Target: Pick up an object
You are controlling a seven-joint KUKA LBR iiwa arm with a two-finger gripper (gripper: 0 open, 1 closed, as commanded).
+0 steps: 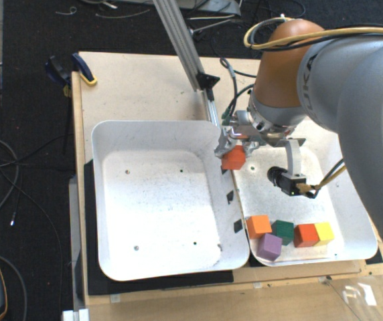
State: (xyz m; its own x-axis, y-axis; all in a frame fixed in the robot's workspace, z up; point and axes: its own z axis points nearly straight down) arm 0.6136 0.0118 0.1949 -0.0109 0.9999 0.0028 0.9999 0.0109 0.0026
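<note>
We see the gripper closed on an orange-red block, frame center, lifted off the right bin, so pick looks achieved.

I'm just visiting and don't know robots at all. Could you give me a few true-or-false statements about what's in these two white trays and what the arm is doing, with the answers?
1. The gripper has an orange-red block between its fingers. True.
2. That block is held above the middle of the left bin. False: it is at the ridge where the two bins meet, on the right bin's side.
3. Five blocks lie together near the front of the right bin. True: orange, green, purple, red and yellow.
4. The purple block sits at the far right of that group. False: the yellow block does; purple is front left.
5. The left bin holds a blue block. False: no block shows there.
</note>
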